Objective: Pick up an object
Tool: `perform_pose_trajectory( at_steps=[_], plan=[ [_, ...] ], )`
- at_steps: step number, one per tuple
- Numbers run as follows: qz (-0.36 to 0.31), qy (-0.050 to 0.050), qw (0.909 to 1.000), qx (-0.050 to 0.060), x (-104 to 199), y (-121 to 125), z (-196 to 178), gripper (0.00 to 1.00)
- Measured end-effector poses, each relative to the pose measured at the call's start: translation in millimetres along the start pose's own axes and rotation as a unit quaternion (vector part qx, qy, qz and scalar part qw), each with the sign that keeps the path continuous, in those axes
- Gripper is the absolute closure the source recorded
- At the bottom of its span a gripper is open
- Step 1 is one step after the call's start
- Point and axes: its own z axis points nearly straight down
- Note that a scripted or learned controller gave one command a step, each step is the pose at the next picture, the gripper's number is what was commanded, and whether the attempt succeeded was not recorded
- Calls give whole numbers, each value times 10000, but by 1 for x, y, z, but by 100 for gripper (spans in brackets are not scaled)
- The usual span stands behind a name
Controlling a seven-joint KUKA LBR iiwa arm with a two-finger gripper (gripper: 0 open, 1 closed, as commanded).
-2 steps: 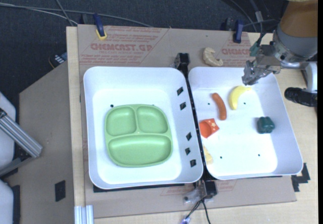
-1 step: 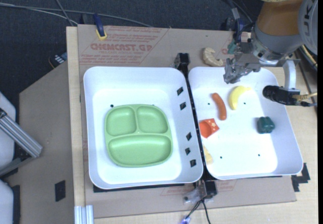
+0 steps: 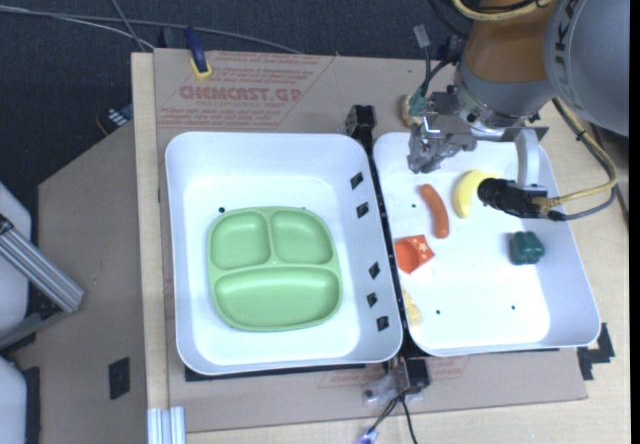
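Green three-compartment plastic plate (image 3: 274,267) sat in left white bin (image 3: 190,232); tool (image 3: 432,154) hovered over right white bin (image 3: 560,292) above orange sausage-shaped toy (image 3: 435,209), grip state unclear

The grey arm (image 3: 600,42) enters at the upper right, its orange band (image 3: 520,17) bulging above the wrist. The wrist points downward and to the left, ending in the pincer (image 3: 428,154), whose metal fingers hang low, tips close together with nothing visible between them
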Motion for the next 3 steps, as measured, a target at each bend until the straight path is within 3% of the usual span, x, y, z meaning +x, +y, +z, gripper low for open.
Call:
perform_pose_trajectory(
  at_steps=[2, 3],
  plan=[
    [2, -2, 10000, 4, 95, 0, 12, 100],
    [22, -6, 10000, -4, 93, 0, 11, 0]
  ],
)
